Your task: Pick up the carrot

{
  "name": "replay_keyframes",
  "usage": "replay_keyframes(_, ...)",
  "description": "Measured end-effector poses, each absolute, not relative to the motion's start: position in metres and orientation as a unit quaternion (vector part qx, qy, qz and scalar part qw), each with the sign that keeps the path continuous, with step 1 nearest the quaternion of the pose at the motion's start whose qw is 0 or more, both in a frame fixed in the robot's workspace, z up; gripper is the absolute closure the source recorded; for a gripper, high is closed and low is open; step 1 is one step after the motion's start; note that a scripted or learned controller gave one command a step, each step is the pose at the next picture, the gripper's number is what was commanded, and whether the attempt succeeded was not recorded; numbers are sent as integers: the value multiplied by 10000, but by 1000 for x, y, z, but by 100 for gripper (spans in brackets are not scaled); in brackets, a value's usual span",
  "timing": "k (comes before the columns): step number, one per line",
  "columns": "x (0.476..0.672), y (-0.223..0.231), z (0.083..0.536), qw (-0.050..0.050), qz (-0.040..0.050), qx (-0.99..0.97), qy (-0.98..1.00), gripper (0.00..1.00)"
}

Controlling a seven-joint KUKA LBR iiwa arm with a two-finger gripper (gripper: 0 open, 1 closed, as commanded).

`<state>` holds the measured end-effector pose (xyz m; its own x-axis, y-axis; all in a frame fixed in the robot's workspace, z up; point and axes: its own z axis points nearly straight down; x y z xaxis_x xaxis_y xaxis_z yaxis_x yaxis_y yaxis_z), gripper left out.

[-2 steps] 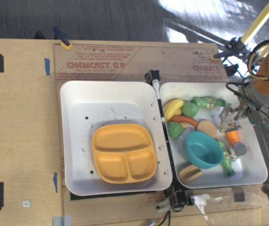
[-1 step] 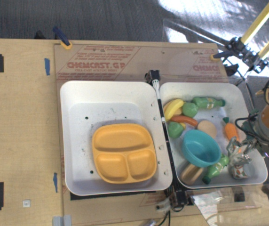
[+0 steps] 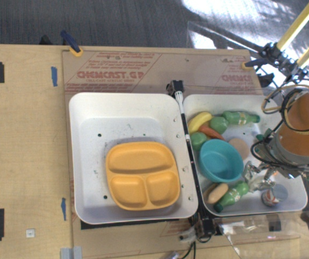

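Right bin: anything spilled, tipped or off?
Nothing spilled or damaged. The right bin is just crowded: carrot wedged between banana and teal bowl, partly under other toy food. The gripper sits low at the bowl's right, away from the carrot. The yellow tray sits flat.

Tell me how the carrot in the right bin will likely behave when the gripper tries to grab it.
The carrot looks like smooth moulded plastic, so probably stiff, light and somewhat slippery. Its tapered, rounded shape may roll or squirt out of a pinch. It lies wedged between the banana and the teal bowl, so neighbours may shift too.
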<state>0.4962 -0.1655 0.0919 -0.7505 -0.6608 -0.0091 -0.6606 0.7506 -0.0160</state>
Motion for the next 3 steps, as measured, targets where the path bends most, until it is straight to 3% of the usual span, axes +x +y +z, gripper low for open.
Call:
replay_keyframes(1, 495, -167, 91, 56, -55, -3521, 9359, 0)
replay_keyframes(2, 568, -96, 91, 92, -26, -4221, 9065, 0)
replay_keyframes(3, 589, -201, 229, 79, -91, -4822, 8760, 0)
